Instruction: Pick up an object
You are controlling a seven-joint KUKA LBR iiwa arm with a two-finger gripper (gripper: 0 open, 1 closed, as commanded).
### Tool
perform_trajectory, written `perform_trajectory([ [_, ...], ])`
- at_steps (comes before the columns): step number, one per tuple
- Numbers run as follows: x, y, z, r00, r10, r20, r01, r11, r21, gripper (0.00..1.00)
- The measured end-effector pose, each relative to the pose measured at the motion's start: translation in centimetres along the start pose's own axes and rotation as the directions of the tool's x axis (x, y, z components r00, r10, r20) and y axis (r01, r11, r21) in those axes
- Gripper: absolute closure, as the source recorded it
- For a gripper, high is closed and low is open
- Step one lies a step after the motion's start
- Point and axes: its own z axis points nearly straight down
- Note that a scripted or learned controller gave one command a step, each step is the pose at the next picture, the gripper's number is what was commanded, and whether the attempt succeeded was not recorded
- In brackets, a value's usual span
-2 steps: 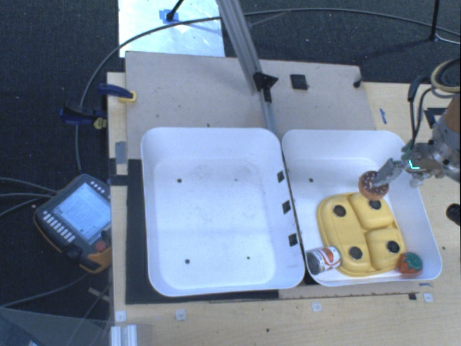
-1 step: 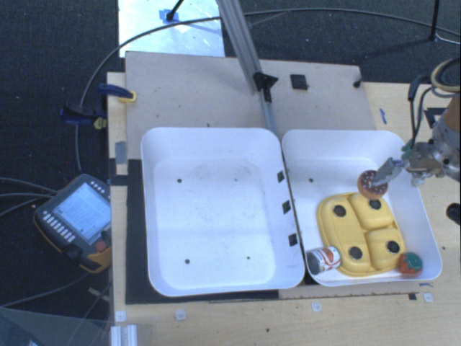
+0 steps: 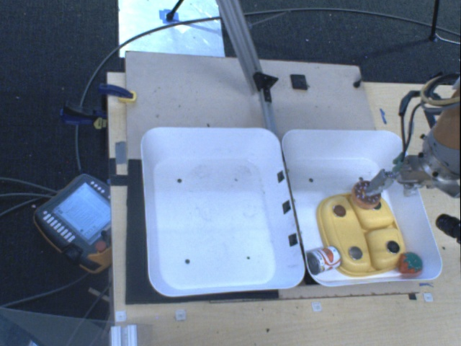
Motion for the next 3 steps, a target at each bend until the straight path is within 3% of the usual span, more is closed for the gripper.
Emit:
perform_trajectory([
  [1, 0.29, 0.48, 4.31, 1.000, 0.000, -0.001, 0.000, 1.000, 0.000, 0.00],
  [2, 0.21, 0.82, 4.81, 1.000, -0.004, 0.003, 0.004, 1.000, -0.013, 0.00],
  [3, 0.33, 0.86, 3.96, 1.000, -0.003, 0.000, 0.003, 1.000, -0.013, 1.00],
])
